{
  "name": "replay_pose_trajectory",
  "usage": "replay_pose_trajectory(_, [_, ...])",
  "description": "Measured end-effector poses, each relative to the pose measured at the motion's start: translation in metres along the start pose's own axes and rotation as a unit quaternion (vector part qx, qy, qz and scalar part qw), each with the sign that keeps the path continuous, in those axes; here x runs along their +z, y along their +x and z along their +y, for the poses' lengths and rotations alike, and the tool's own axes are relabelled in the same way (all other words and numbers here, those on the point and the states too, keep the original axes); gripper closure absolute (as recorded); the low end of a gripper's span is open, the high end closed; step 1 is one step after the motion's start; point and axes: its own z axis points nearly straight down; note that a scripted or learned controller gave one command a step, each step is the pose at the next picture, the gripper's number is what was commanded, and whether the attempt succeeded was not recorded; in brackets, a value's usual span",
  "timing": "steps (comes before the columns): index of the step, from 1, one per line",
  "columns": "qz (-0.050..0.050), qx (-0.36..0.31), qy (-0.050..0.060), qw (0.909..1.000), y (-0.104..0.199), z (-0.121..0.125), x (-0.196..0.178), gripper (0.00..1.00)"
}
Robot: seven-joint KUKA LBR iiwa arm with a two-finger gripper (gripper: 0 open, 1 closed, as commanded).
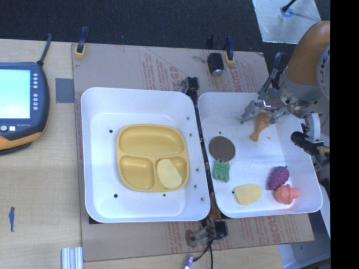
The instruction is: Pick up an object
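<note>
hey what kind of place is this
Probably a robotics lab bench: a robot arm reaches over two white bins of toy food, beside a teach pendant.

Gripper [262,112] above tan drumstick [259,125] in right bin [314,206].

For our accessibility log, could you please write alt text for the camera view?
The arm's claw hangs over the right bin, right at a tan drumstick-shaped toy; a brown disc, green piece, yellow piece, purple grapes and an orange toy lie nearer. The left bin holds a yellow divided tray.
</note>
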Motion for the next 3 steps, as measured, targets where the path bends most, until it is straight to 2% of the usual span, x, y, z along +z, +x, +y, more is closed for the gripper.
replay_pose_trajectory(1, [0.000,0.002,-0.002,1.0000,-0.042,-0.006,-0.070,0.00])
replay_pose_trajectory(2, [0.001,0.000,0.001,1.0000,-0.042,0.015,0.006,0.00])
replay_pose_trajectory(3, [0.000,0.001,0.000,1.0000,-0.042,0.002,0.039,0.00])
